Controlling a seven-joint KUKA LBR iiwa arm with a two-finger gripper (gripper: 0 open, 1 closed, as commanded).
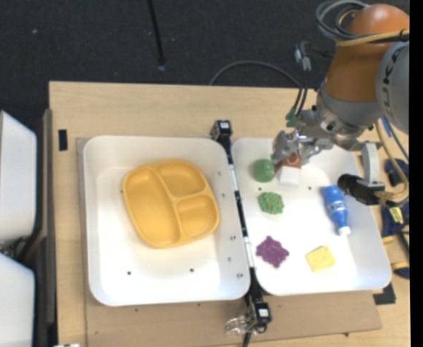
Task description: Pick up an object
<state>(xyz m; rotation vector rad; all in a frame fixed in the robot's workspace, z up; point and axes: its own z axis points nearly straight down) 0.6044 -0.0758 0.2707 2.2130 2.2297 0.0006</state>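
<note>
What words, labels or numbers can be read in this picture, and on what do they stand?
None can be read.
The blue bottle may bear a label, but it is too small and blurred to tell.
The yellow tray is plain.

Arm [356, 71] reaches in from right; gripper [291, 157] lowered.

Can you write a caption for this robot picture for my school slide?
Robot arm's gripper reaches into the right bin beside a green ball; a yellow plate fills the left bin.
</note>
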